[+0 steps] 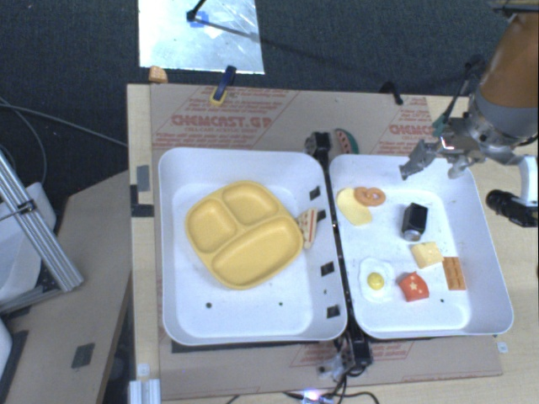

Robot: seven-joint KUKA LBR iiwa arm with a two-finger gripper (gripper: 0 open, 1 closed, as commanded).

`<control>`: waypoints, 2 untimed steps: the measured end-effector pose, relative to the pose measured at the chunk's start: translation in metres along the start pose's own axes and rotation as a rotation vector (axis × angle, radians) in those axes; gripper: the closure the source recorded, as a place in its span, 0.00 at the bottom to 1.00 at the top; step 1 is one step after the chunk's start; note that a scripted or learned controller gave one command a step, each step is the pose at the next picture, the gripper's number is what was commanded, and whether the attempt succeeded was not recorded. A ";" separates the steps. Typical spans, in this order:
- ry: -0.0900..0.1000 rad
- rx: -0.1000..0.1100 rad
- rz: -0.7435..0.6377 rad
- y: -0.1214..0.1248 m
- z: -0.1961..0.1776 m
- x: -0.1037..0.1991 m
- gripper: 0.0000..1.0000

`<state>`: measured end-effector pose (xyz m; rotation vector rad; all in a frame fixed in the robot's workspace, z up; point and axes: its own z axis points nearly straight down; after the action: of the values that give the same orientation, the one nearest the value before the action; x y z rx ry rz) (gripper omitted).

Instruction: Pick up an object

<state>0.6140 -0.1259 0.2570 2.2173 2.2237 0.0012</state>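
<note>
Claw (431,163) sits over the far right part of the right bin (482,225), above its back rim, two fingers spread apart, nothing between them; one fingertip at the left near the rim, the other to the right. Judged: wide and carrying nothing. Arm (512,74) enters from the right, orange band above the wrist. No object lifted, so the pick is not yet done; the whole grasp is left, as far as this view shows. Candidates all lie flat on the right bin floor: nearest the claw are a round orange-ringed slice (369,196) resting on a pale yellow piece (352,209), and a small dark block (413,220) just beside them, toward the bin middle. Further toward the near edge: a pale cheese-like cube (426,254), an orange wafer-like strip (454,273), a red piece (413,286), a fried egg toy (375,279). These are apart from one another except slice on yellow piece. Left bin (177,251) holds a yellow divided tray (244,234) and a small striped item (307,225) near the divider wall, well apart from the claw. Both bins sit on the cardboard-covered worktop (253,120). Judgement: the dark block or the slice is the closest target; the claw must descend and close
</note>
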 end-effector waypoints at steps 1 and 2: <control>0.001 0.009 0.004 0.004 0.138 -0.030 0.00; 0.001 -0.005 -0.007 0.043 0.101 0.041 0.00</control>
<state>0.6575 -0.0847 0.1559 2.2076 2.2294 0.0079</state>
